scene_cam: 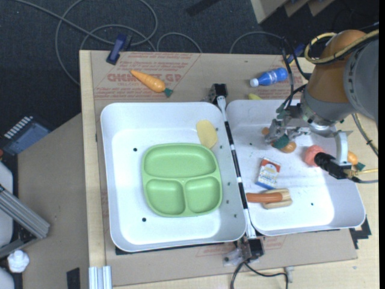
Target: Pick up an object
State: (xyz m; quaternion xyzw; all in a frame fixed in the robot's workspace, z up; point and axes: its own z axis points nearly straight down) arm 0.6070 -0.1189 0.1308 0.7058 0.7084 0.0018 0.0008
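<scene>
My gripper (280, 132) is low in the back part of the right bin (343, 212). Right under its tip lies a small orange piece with a dark green end (285, 144), touching or nearly touching it. A pink round thing (311, 155) lies just right of that. Nearer the front are a small white, blue and red carton (268, 173) and a hot dog toy (269, 197). The arm hides part of the bin's back right corner.
The left bin (120, 161) holds a green divided plate (180, 179) and a pale yellow piece (206, 133) at its back right. On the bench behind the bins lie a toy carrot (149, 81), a blue bottle (269, 77) and a blue clip (117, 49).
</scene>
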